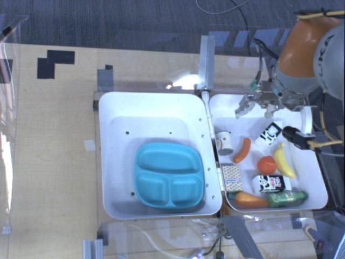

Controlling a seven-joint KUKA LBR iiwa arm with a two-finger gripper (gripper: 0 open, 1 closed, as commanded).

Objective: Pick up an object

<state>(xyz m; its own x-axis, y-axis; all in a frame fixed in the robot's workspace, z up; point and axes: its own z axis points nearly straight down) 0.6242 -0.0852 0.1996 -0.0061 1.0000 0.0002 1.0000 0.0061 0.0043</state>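
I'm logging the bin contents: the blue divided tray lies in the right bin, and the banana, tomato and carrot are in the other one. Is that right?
Not quite. The camera view shows the blue divided tray in the left bin, not the right. The banana, tomato and carrot are in the other one, the right bin.

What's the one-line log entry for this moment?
gripper above right bin's far end | jaws open, nothing held | banana, tomato, carrot in bin | tray in left bin
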